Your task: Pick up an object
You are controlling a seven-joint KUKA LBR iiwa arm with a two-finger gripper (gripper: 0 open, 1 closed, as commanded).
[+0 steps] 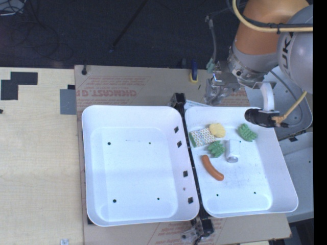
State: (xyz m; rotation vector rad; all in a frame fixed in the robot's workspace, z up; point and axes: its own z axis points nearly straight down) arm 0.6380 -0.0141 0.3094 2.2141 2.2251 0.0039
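Observation:
The right bin (265, 198) holds several small items near its far left part: a yellow piece (217, 130), a pale checkered block (202, 136), two green pieces (216, 149) (247, 132), a grey metal cylinder (231, 152) and an orange sausage shape (212, 168). My gripper (216, 95) hangs above the far rim of the right bin, behind the yellow piece and well apart from every item. Nothing shows between its fingers.
The left bin (97, 188) lies beside the right one, joined by a black clip strip (185, 152). Both rest on a cardboard sheet (127, 88) on the wooden bench. The arm's orange band (265, 24) looms at the upper right.

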